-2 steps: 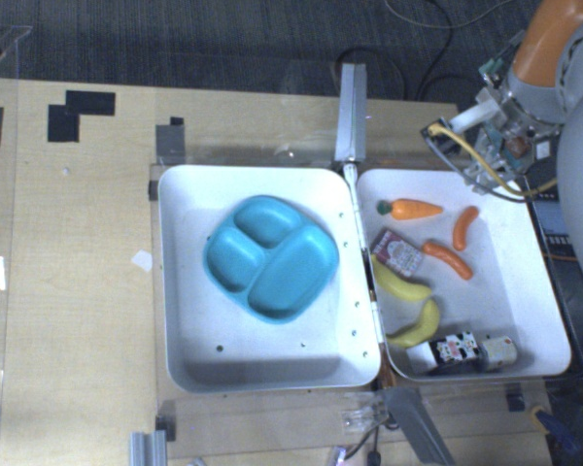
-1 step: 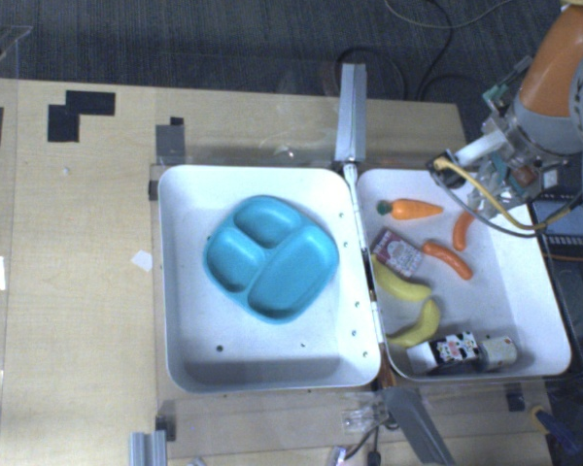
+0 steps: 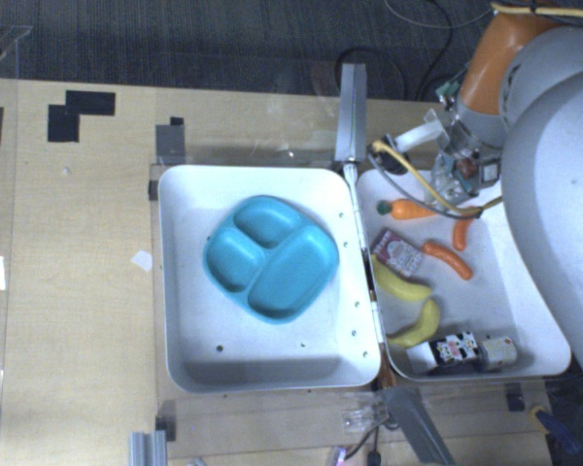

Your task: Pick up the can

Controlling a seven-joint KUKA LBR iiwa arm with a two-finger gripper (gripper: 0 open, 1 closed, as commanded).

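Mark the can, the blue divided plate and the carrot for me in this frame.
can (image 3: 471, 349): camera view, on its printed side, lying in the right bin's near corner.
blue divided plate (image 3: 272, 257): camera view, on the ridge between its compartments.
carrot (image 3: 410, 210): camera view, on its orange body.

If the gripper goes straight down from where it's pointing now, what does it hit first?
Probably the carrot at the far end of the right bin. The gripper hangs just above and beside it, so depth is unclear; it may land on bin floor instead. The can lies at the near end, well off that line.
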